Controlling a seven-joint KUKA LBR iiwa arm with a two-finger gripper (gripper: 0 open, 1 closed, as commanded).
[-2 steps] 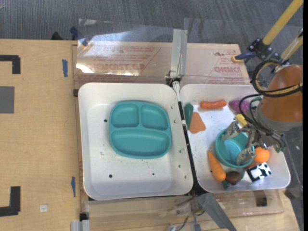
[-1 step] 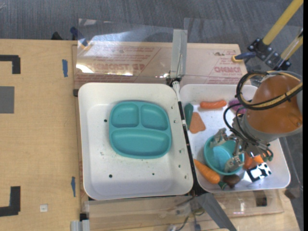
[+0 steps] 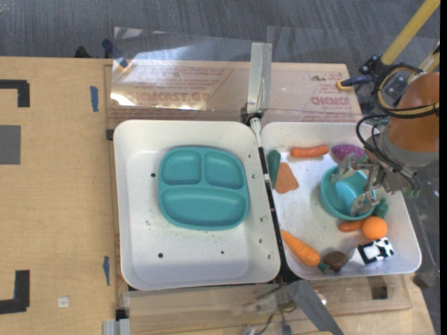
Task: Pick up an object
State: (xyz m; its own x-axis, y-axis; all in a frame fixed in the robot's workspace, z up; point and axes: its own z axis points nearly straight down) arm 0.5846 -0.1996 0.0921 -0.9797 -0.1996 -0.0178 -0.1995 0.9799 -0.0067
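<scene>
My gripper [image 3: 356, 181] hangs over the teal bowl [image 3: 334, 199] in the right bin [image 3: 412, 257], its fingers spread open, one at the bowl's far rim and one at its near rim. A light blue piece [image 3: 346, 187] lies inside the bowl between them, and nothing is gripped. Around the bowl lie an orange ball [image 3: 375, 227], a purple toy [image 3: 347, 151], a small carrot [image 3: 309, 151], an orange wedge [image 3: 286, 179], a green piece [image 3: 272, 163], a larger carrot [image 3: 300, 248], a brown lump [image 3: 336, 259] and a black-and-white toy [image 3: 376, 250].
The left bin [image 3: 133, 257] holds a teal divided plate [image 3: 203, 187]. A raised divider [image 3: 267, 201] separates the two bins. The arm's orange band [image 3: 421, 110] and cables [image 3: 380, 142] hang over the right bin's far right corner. A yellow pole [image 3: 415, 23] crosses the upper right.
</scene>
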